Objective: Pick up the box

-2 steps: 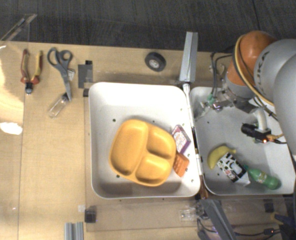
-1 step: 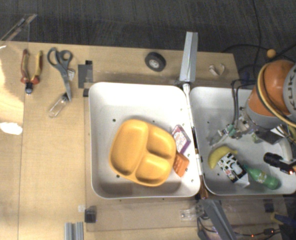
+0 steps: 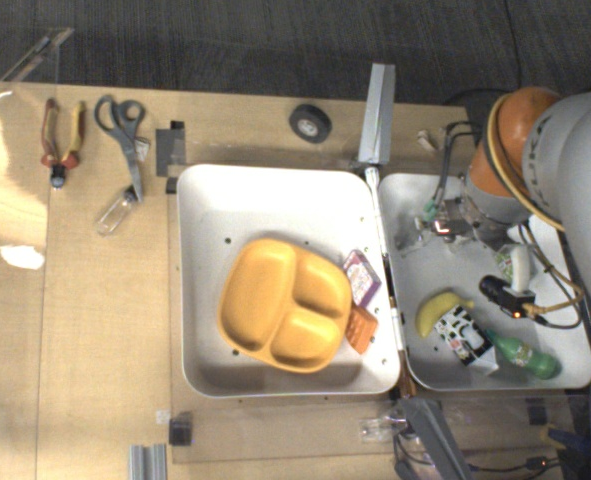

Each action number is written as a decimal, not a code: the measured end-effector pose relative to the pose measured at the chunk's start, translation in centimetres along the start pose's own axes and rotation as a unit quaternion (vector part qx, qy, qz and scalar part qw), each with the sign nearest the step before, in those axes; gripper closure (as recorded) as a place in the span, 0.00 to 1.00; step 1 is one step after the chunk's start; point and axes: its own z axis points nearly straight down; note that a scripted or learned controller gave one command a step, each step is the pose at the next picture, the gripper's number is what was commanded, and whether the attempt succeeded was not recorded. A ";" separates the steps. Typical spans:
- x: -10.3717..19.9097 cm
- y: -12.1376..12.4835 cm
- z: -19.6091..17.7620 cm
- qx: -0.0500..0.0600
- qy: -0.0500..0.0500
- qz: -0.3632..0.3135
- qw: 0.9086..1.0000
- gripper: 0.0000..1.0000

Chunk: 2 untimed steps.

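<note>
The arm's gripper (image 3: 437,223) hangs over the back of the right bin (image 3: 405,268) (whether the pincer is released or clenched, I cannot tell). A black-and-white patterned box (image 3: 463,335) lies near that bin's front, touching a banana (image 3: 438,310) and beside a green bottle (image 3: 525,357).

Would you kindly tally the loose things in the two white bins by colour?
Yellow: 2, the divided plate and the banana
Purple: 1, the small box
Orange: 1, the packet
Green: 1, the bottle
Black-and-white: 1, the carton
Total: 6
</note>
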 end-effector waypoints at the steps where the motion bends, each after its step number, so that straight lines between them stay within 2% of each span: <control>1: 0.8 5.4 0.2 0.003 0.000 -0.067 0.998 0.00; 2: -0.3 -3.8 -0.1 0.000 0.000 -0.145 0.989 0.00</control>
